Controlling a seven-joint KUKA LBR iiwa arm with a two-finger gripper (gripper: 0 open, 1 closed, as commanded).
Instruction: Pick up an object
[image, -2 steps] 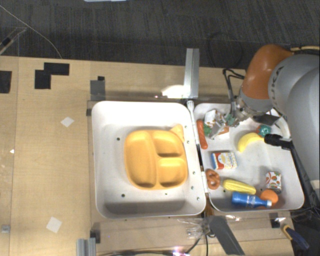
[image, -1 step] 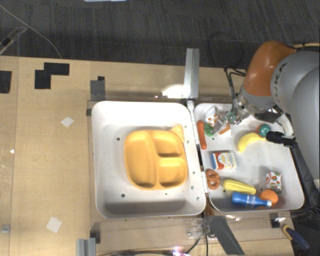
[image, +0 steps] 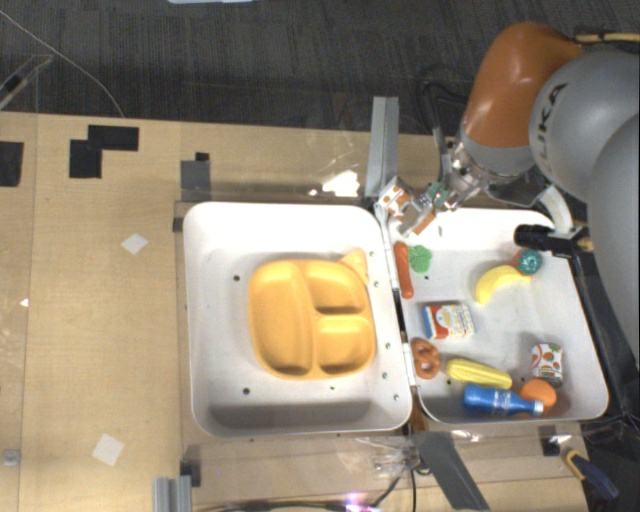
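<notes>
Your grey arm with the orange band reaches in from the right, and its two-finger gripper (image: 432, 200) sits over the far-left corner of the right-hand shallow white bin (image: 590, 350); the tool is small and cluttered at this slant, so you cannot tell how far the jaws stand apart or whether they hold anything. Nearest to it lie the slim red sausage-shaped toy (image: 403, 270), along the bin's left wall, and a small green leafy toy (image: 421, 258) just beside it. Farther in you have the yellow plastic banana (image: 497, 282), a small white carton with red print (image: 447, 320), a brown pretzel-shaped piece (image: 424, 357), a yellow corn cob (image: 478, 373) and a blue bottle with an orange cap (image: 502, 401). The left-hand white bin (image: 205, 300) carries a yellow divided plastic tray (image: 310, 318). All of these look like light, stiff plastic, likely smooth and a little slippery. The sausage is probably your easiest target, though the wall crowds 1 side; close across its narrow middle. The banana has clearer room around it; take it across the curve's thickest part.
</notes>
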